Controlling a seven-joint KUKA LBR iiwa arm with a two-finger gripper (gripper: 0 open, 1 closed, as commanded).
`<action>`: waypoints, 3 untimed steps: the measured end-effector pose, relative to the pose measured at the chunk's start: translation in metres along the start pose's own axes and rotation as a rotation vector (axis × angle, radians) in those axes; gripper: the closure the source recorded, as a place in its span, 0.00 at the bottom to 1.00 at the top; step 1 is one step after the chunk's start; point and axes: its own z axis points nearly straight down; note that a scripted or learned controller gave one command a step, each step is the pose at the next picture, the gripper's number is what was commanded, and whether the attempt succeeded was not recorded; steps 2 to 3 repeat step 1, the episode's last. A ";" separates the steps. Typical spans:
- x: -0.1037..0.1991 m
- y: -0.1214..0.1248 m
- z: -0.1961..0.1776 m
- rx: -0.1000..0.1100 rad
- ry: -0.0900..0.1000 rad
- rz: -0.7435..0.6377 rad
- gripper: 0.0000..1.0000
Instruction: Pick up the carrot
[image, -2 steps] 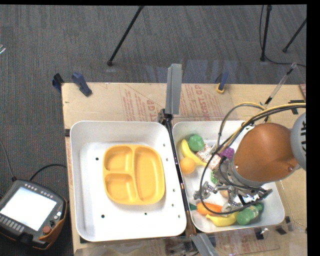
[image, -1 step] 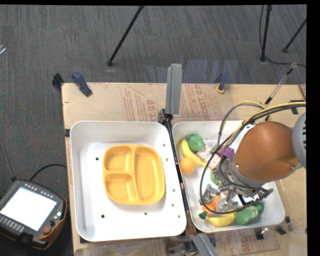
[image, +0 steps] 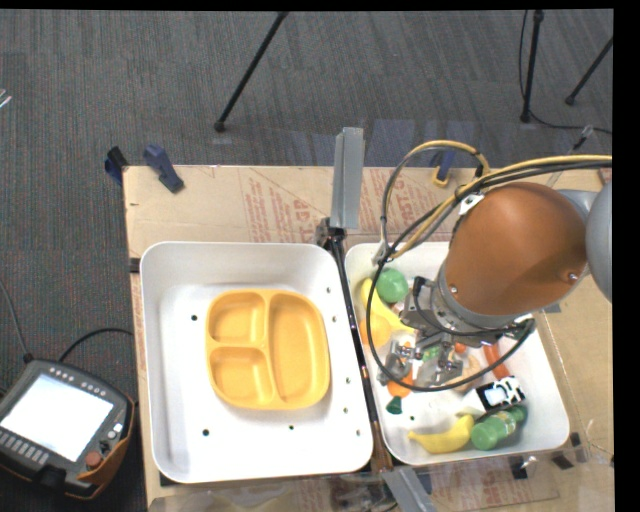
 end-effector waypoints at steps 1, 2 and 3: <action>-0.007 0.042 0.002 -0.006 0.000 -0.419 1.00; -0.007 0.042 0.002 -0.006 0.000 -0.419 1.00; -0.007 0.042 0.002 -0.006 0.000 -0.419 1.00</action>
